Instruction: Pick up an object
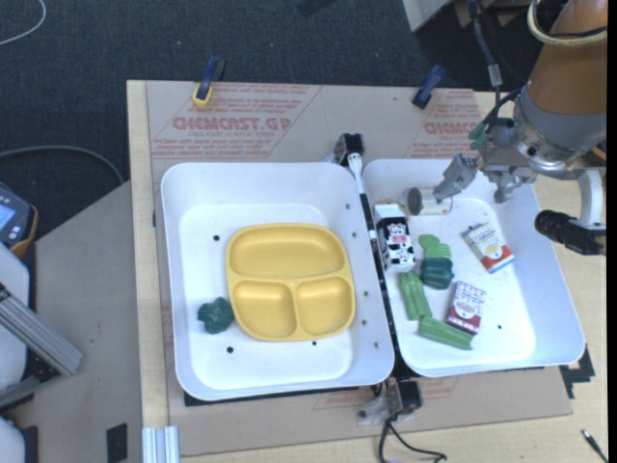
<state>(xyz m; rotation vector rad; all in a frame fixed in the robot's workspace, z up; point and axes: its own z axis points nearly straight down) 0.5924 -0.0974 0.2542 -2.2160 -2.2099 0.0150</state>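
Above the right bin (554,287), the gripper (474,183) is held spread and unladen, so a descent onto the small carton (488,247) is judged next.

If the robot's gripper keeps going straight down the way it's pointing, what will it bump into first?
Probably just the bare white floor of the right bin, near its back wall. The gripper hangs over that spot, pointing down. The small red and white carton lies a bit nearer the camera, though depth is hard to judge.
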